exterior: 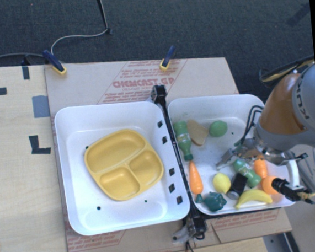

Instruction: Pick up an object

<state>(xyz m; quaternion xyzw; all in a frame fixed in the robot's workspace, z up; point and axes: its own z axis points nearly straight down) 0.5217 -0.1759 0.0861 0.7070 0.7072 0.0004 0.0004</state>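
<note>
My gripper (233, 156) hangs low inside the right bin (222, 103), toward its right side, with the grey and orange arm (283, 115) reaching in from the right. Just below the gripper lie a dark green bottle (246, 173) and a small orange piece (259, 168). A yellow lemon (222, 183), a banana (252, 197), a carrot (195, 178) and a dark green toy (213, 201) sit along the bin's near side. A green lime (218, 128), a tan wedge (197, 131) and a light green bottle (182, 140) lie at the back left of that bin.
The left bin (73, 175) holds a yellow divided plate (123, 163). A black divider with clips (170, 149) runs between the bins. Both bins rest on cardboard (114, 82), with yellow clamps (167, 61) at its far edge.
</note>
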